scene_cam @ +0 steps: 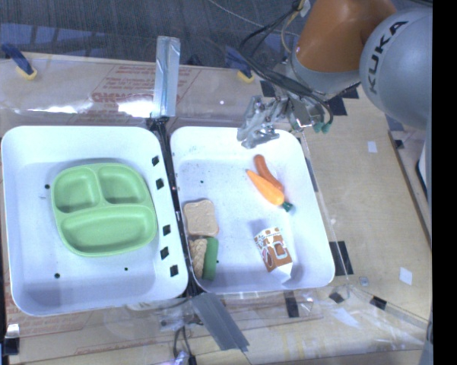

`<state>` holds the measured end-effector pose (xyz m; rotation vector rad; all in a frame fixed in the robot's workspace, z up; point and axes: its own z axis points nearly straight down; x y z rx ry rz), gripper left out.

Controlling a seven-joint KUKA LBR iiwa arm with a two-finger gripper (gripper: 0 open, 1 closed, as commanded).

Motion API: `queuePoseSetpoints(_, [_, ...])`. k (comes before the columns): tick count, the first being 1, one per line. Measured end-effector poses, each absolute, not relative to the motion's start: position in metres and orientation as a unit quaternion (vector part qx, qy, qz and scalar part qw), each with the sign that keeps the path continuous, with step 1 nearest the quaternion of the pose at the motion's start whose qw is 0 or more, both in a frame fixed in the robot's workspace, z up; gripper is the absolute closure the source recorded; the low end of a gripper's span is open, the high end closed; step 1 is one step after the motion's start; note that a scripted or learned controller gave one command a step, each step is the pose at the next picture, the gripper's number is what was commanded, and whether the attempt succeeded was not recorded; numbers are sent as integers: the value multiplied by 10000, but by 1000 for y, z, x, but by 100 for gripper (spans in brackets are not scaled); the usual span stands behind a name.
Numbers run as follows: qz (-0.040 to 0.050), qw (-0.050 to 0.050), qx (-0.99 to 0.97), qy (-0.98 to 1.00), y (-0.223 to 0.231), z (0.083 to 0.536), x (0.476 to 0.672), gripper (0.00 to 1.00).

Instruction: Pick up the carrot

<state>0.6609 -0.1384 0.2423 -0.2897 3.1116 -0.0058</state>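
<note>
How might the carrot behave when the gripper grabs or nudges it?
The carrot looks smooth and glossy, so it may slip. Its rounded, tapered body, lying flat in the right bin, could roll if pushed sideways. It seems a stiff toy, unlikely to bend. The gripper hovers just above it.

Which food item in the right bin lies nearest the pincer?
The carrot, orange, just below the pincer; the bread slice and snack packet lie farther down.
</note>
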Motion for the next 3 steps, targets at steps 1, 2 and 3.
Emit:
queuePoseSetpoints(1, [3,-6,-1519,9884,-117,237,657,100])
queuePoseSetpoints(2, [-4,20,-4457,8952,-123,245,658,100])
queuePoseSetpoints(3, [2,-1,-2970,9549,-123,239,657,100])
